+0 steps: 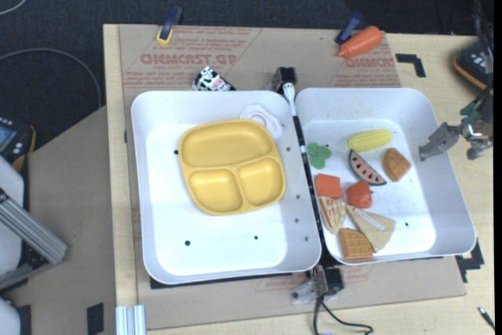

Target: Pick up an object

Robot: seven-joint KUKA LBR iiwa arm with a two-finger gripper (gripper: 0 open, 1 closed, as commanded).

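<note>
Dark carpet surrounds the worktop [235, 51]. Wide-open jaws of the gripper [439, 141] could bump the right bin [439, 192] wall, missing the toy food [357, 188].

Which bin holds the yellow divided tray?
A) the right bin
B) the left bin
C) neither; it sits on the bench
B: the tray lies inside the left bin, while the right bin holds the toy food.

Toy foods [357, 188] lie clustered, loose, in the right bin [439, 169].
</note>
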